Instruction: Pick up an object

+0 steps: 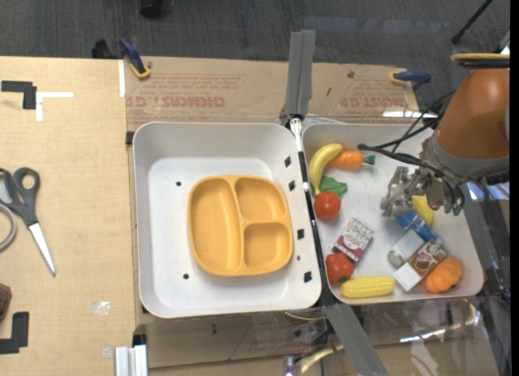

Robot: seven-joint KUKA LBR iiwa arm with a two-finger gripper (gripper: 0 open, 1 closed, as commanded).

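Corn cob (367, 287), yellow, lies along the lower edge of the right bin (369, 134), near the bottom of the frame, with a red tomato (338, 267) just beside its left end. Right of the corn sit a small brown-and-white carton (419, 262) and an orange fruit (443, 275) in the bin's lower right corner. A red-and-white packet (353, 240) lies above the corn, and a second red tomato (327, 205) with a green piece (333, 185) above it sits near the bin's left wall. A banana (323, 163) and a carrot (351, 159) lie toward the bin's upper left.

The gripper (403, 196) hangs over the right-centre of that bin, below the arm's orange band (480, 115). Its metal end is close above a blue-and-white item (414, 222) and a yellow piece (422, 207); whether it is released or clenched cannot be told, and nothing is plainly held.

The left bin (154, 220) holds a yellow divided plate (241, 225). Scissors (30, 214) lie on the wooden bench (65, 139) at the left of the frame.
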